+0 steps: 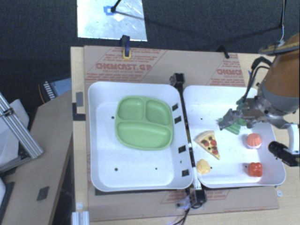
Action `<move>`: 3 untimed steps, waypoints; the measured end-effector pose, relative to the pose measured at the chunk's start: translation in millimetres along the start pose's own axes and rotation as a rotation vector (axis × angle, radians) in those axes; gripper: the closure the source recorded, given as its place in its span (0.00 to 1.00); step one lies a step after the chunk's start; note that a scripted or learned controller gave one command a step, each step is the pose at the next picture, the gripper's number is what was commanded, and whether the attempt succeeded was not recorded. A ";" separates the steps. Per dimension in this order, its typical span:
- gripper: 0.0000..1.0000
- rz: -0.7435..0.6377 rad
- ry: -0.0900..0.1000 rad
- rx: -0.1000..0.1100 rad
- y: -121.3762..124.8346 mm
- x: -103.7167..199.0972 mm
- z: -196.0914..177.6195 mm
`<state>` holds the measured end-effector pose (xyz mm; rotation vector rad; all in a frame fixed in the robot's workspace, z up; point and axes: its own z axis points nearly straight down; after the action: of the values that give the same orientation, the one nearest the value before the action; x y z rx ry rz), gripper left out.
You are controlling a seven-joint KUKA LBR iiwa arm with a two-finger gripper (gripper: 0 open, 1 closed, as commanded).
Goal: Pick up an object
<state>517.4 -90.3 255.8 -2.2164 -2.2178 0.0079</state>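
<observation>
- Setting: dark carpeted floor around a wooden counter; a brown printed board lies on the counter under two shallow white bins set side by side.
- Left bin: holds one green divided plate, three compartments, lying flat near the bin's centre.
- Right bin: holds five small items, listed below.
- Pizza slice: toy, yellow with red spots, near the bin's left wall.
- Yellow lump: small, just below the pizza slice, close to the bin's lower left corner.
- Pink round piece: right of the pizza slice, apart from it.
- Red piece: below the pink one, near the bin's lower right corner.
- Green item: mostly hidden beneath the tool; shape unclear.
- Arm: grey with orange band, entering from the right, above the right bin.
- Tool: low over the right bin's upper middle, directly at the green item; whether its jaws are spread or pinching cannot be told.
- Background: a grey metallic sheet on the floor beyond the counter.
</observation>
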 end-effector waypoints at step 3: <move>0.00 -0.001 0.000 -0.005 4.2 0.4 100.2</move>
<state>520.9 -89.9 155.6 -2.2178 -2.2207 0.0027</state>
